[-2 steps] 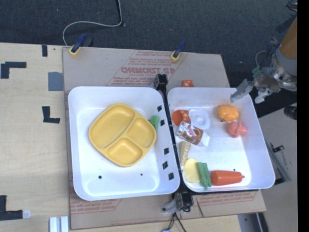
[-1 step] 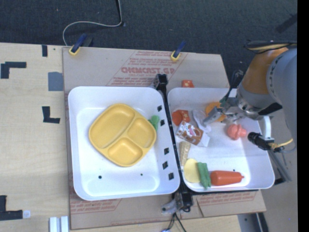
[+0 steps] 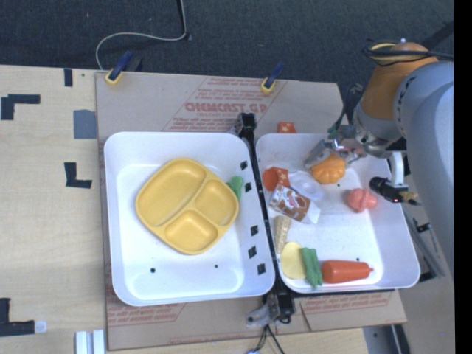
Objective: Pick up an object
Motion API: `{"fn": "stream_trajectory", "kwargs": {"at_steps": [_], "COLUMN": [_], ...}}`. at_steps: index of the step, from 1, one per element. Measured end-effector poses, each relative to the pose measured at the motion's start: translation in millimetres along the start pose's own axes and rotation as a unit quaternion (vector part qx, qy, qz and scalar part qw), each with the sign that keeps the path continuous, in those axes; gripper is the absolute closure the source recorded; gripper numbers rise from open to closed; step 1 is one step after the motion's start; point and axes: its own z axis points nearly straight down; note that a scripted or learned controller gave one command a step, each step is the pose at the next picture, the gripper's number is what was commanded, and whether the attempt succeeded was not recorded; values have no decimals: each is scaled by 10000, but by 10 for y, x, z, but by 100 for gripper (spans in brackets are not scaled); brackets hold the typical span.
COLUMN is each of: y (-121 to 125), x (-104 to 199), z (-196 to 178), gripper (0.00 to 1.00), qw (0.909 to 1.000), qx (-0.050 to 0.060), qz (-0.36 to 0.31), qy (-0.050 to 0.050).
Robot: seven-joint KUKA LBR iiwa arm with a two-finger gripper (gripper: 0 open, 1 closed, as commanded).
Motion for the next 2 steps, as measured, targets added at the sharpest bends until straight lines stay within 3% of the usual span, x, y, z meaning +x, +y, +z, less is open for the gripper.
{"fn": "stream_trajectory", "kwargs": {"at_steps": [1,2], "y": [-7,-12], "x": [0,438], "z": [-111,-715], "gripper": [100,100], "qw": [10000,10000], "qx": [-4,6], "qz": [-1,-4], "qy": [-6,13]}}
